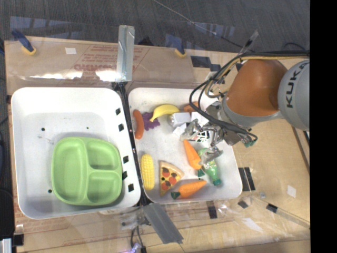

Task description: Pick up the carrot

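The jaws (209, 141) are hovering low in the right bin (158, 96); whether they are parted I cannot tell. One carrot (191, 155) is lying just beside them, another carrot (188, 189) nearer the front wall. Centring over the nearer one before descending seems wise.

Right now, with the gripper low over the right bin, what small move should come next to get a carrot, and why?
Probably lower straight down a little. The gripper sits right at the upper end of the carrot, which lies slanted beside the green bottle. A second carrot lies nearer the bin's front edge, farther off, so the near one looks the easier pick.
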